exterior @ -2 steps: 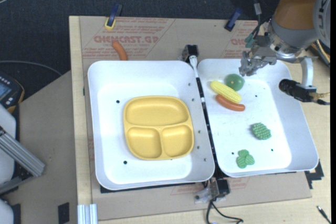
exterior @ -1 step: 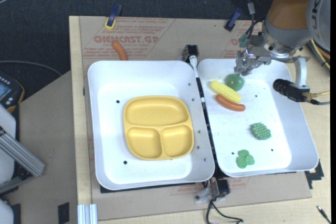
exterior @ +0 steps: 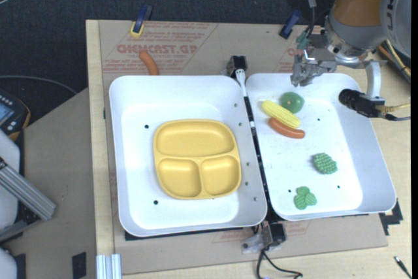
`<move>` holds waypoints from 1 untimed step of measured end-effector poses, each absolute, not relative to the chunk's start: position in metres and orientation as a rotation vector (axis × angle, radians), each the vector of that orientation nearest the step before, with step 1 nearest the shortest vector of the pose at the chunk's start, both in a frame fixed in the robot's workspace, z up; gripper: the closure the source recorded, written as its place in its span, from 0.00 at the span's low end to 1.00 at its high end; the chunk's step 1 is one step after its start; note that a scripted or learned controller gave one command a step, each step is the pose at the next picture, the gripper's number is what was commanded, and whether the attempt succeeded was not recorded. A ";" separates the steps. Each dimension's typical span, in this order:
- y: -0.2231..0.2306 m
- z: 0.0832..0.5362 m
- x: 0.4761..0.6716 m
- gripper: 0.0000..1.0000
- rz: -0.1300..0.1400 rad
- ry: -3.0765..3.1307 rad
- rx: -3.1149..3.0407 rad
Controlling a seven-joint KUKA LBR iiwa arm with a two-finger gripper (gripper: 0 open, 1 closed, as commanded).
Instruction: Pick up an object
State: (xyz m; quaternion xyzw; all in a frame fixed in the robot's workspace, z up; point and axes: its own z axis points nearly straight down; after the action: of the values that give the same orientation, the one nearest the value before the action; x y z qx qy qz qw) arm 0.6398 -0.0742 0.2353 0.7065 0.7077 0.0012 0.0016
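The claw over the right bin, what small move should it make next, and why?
Probably a short descent toward the green round fruit. The claw hangs above the right bin's far edge with nothing seen in it, and that fruit lies just below it in the view, touching the corn cob, so a careful approach seems wise.

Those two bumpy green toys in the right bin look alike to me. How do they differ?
The upper green toy is paler and squarish, lying nearer the bin's right wall; the lower green toy is a deeper green, lobed like a leafy clump, lying near the front rim. Both are small, knobbly, and lie loose on the white bin, apart from each other.
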 end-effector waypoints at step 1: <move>-0.070 0.216 0.634 1.00 -0.003 2.224 2.223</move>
State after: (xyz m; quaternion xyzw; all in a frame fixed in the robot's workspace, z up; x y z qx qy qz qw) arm 0.6344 -0.0697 0.2161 0.7069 0.7073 -0.0010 -0.0013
